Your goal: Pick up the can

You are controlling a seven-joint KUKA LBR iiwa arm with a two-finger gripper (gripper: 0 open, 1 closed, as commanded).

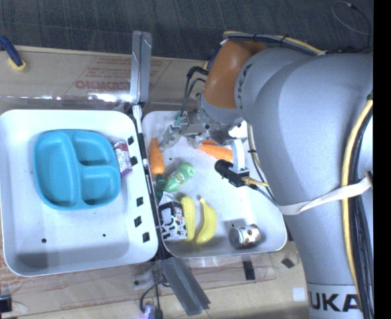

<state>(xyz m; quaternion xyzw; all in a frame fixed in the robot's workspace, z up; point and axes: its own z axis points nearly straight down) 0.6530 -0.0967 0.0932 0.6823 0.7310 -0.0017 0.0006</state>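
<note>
The can (243, 235) is silver with red markings and lies on its side in the front right corner of the right bin (275, 218). My gripper (176, 130) hangs low over the back left part of the same bin, well away from the can and just beyond an orange carrot (156, 158). Nothing shows between its fingers. The grey arm covers the back right part of that bin.
The right bin also holds a second carrot (216, 151), a green bottle (177, 177), a corn cob (188, 217), a banana (208, 223) and a black-and-white patterned item (171, 220). In the left bin (16, 198) sit a blue divided tray (76, 168) and a small purple packet (123, 157).
</note>
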